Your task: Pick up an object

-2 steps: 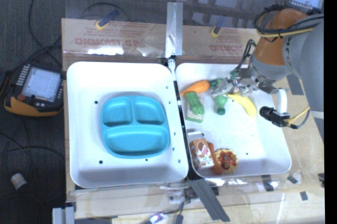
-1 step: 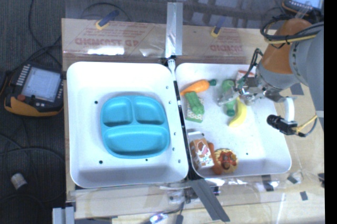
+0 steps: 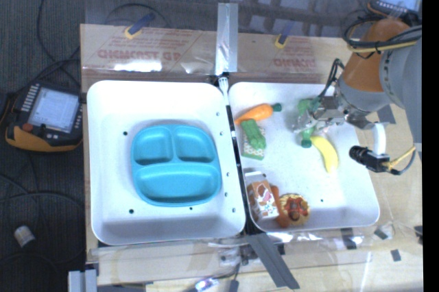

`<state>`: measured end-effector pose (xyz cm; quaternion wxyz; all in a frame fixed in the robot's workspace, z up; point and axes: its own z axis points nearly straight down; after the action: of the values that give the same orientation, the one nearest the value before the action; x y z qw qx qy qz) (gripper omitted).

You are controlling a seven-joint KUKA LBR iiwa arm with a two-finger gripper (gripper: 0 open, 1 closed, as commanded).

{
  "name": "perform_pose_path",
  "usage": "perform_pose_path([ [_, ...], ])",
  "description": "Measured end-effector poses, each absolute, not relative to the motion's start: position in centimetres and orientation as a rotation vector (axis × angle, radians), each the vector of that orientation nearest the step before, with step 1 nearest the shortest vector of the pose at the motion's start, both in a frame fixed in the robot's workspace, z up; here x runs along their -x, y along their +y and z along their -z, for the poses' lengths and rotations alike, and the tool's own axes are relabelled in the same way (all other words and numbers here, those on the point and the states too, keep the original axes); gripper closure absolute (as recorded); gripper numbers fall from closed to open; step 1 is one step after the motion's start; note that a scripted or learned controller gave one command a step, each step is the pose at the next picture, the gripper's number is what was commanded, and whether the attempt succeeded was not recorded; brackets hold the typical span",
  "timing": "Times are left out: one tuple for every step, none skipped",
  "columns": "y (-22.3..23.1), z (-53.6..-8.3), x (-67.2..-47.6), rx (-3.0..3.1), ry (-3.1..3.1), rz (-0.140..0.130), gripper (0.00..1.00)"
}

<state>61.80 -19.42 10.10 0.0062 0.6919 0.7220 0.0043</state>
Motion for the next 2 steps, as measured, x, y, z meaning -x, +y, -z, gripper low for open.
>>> perform_pose_path([
  [-19.3,-18.8,-60.5,-2.241,2.202,0.002,1.0],
  [-18.3,-11.3,-65.1,-2.479,1.924,0.009,1.0],
])
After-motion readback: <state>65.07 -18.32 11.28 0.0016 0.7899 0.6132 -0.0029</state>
